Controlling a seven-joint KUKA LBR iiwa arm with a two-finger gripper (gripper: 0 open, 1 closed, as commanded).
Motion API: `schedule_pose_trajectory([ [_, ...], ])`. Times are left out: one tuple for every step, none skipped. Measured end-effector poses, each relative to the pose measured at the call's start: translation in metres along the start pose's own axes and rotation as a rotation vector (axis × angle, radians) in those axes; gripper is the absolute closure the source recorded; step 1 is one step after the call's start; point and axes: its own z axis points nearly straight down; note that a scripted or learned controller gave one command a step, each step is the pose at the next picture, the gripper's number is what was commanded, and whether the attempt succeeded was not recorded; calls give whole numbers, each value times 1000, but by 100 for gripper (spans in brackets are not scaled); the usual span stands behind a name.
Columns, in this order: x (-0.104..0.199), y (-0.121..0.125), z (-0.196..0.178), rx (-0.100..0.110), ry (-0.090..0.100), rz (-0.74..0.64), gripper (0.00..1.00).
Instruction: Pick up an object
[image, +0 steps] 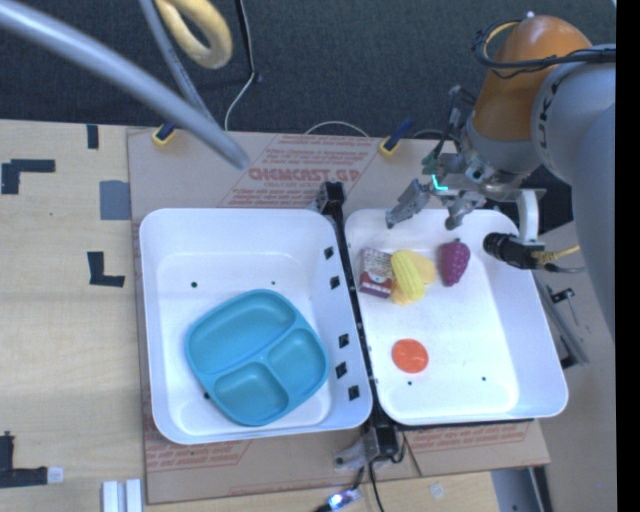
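Nothing is picked yet: the grey two-finger jaws (432, 208) hang spread wide and empty above the right white plastic bin (520, 345), near the purple plastic grape bunch (454, 262).

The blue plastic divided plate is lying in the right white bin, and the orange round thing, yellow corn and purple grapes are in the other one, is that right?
Not quite. The camera view shows the blue plastic divided plate in the left white bin. The orange round thing, the yellow corn and the purple grapes share the right white bin.
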Motion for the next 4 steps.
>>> schedule_pose_trajectory([
  [0,1,-1,-2,0,0,0],
  [-8,-5,59,3,-1,1,0],
  [-17,-5,117,4,-1,1,0],
  [-17,-3,128,-7,-4,0,0],
])
